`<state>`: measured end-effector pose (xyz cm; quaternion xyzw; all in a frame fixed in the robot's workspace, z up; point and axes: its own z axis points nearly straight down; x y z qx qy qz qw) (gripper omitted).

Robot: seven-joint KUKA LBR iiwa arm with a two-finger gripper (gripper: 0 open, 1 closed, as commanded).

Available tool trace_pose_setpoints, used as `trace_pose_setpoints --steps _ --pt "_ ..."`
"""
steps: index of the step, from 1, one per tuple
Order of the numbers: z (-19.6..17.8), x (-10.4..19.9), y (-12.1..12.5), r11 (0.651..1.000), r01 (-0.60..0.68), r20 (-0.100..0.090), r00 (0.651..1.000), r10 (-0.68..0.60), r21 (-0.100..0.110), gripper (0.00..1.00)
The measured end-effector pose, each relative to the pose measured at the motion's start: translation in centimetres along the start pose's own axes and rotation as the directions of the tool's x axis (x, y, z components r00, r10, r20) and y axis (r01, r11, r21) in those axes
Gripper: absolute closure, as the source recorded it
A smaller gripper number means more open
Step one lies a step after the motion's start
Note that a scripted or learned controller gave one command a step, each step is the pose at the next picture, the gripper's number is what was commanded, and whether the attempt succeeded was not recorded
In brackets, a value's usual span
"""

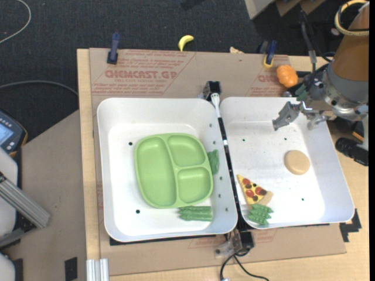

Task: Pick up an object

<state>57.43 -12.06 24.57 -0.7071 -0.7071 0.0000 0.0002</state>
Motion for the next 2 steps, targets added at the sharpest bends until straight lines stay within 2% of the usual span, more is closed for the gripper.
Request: trace_pose_setpoints --steps 1,2 --pt "-1.78 -3.89 -8.46 1.000 -0.007 0.000 1.000 0.007 0.004 0.00" --pt "-2.74 -3.57 -8.00 1.000 0.000 0.001 1.000 0.000 -0.002 1.00"
